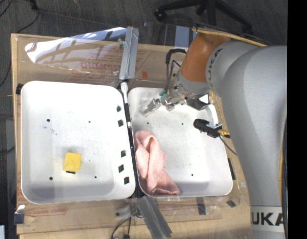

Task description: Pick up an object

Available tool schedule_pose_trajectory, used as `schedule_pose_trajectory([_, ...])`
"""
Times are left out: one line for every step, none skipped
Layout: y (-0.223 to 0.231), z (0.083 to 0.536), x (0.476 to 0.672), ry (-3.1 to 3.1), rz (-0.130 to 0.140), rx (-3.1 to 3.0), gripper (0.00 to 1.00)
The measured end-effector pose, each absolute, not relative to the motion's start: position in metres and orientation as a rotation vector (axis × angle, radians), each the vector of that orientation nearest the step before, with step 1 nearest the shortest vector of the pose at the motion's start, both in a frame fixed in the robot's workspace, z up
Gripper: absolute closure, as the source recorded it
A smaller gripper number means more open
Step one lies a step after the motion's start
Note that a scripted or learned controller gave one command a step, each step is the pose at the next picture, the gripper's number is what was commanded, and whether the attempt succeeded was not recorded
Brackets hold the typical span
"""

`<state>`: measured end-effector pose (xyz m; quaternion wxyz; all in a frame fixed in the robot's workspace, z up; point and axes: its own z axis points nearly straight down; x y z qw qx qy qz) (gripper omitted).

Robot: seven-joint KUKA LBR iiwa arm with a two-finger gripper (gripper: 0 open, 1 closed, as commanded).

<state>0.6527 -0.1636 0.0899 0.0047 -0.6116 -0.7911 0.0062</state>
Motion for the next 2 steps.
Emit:
schedule_pose_trajectory([-0.123, 0.092, 0.625, -2.557, 0.003, -1.819, 0.0])
schedule_pose_trajectory([-0.155, 0.093, 0.63, -2.521, 0.001, -1.875, 0.0])
